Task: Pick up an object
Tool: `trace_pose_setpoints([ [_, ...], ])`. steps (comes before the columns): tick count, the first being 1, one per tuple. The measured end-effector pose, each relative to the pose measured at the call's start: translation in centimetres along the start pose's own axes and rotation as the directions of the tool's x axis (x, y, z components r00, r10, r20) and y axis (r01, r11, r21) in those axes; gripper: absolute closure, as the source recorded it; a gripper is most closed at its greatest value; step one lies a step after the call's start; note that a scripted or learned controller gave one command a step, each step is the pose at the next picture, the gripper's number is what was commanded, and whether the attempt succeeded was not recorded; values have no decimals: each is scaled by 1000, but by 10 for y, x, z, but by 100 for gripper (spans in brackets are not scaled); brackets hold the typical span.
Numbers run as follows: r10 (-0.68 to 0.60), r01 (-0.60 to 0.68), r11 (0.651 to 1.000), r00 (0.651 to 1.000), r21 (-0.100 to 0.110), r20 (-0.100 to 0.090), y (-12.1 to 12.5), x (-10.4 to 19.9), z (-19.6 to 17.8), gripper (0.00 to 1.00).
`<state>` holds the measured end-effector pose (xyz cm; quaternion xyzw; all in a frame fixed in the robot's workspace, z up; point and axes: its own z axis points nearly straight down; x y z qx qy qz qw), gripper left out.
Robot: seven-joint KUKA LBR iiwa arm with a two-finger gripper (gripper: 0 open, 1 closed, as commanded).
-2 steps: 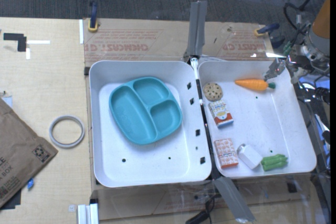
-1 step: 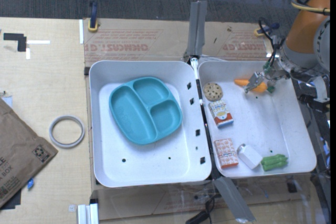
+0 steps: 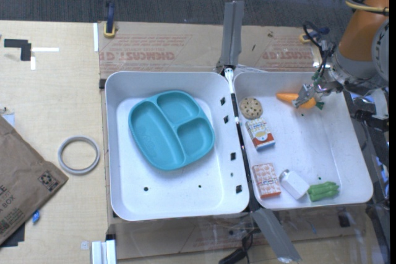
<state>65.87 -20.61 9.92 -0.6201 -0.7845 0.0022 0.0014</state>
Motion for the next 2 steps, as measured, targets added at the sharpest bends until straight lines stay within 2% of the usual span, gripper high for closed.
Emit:
trace_pose_setpoints([
  [1,245,-245,969,969,23,-16,-5,-8,10,100],
  [2,331,-331,944,944,-4,-1,16,64,-106,100],
])
